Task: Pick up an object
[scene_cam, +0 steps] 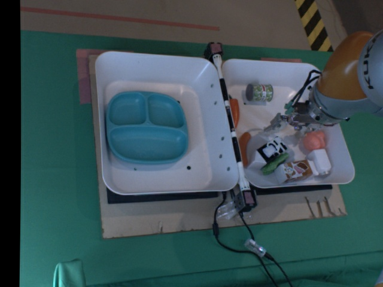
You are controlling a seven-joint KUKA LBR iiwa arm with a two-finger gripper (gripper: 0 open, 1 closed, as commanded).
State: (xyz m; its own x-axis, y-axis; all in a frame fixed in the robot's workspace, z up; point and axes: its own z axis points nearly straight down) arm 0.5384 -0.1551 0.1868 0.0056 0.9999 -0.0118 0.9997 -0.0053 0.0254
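The right bin (335, 178) holds several small objects. A small can with a green label (259, 92) lies near its far side. Two orange pieces (235, 110) (244, 146) rest along its left wall. A black and white block (272, 149), a green piece (273, 165), a small printed carton (297, 170) and a white bottle with a salmon top (318, 153) crowd the near side. My gripper (286, 119) hangs over the middle of this bin, just above and to the right of the black and white block and left of the salmon top. Nothing shows in its grasp.
The left bin (119, 64) holds a blue divided plate (147, 128). A black and white bar (230, 121) runs between the two bins. Cables (251, 244) trail over the green cloth in front. The grey arm with its orange band (347, 70) comes in from the right.
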